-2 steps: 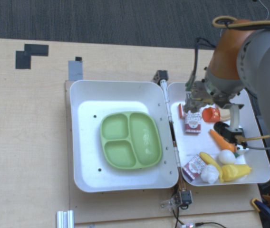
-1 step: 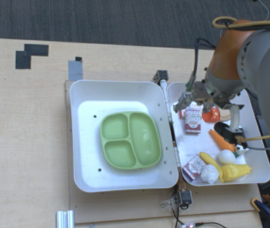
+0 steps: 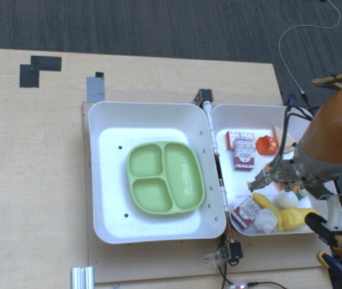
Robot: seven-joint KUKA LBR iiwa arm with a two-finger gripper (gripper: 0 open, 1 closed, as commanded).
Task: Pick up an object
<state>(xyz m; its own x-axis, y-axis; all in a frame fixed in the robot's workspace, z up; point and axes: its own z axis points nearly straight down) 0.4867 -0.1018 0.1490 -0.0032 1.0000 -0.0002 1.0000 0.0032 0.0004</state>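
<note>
The right bin (image 3: 249, 108) holds several small items. A red and white box (image 3: 242, 149) lies at its far left, with a red object (image 3: 267, 144) beside it. Nearer the front lie a yellow banana-shaped piece (image 3: 265, 201), a wrapped packet (image 3: 247, 211), a white crumpled item (image 3: 266, 221), a pale round thing (image 3: 288, 200) and a yellow toy (image 3: 292, 218). My gripper (image 3: 266, 179) hangs low over the middle of this bin, just above the banana-shaped piece and right of the box. The grey wrist and its orange band (image 3: 333, 134) hide the bin's right part.
The left bin (image 3: 108, 179) holds a green divided plate (image 3: 165, 178). A metal clamp (image 3: 205, 96) sits at the far end of the seam between the bins. Cables (image 3: 303, 35) run across the floor behind, and black tape marks (image 3: 38, 70) lie on the bench at far left.
</note>
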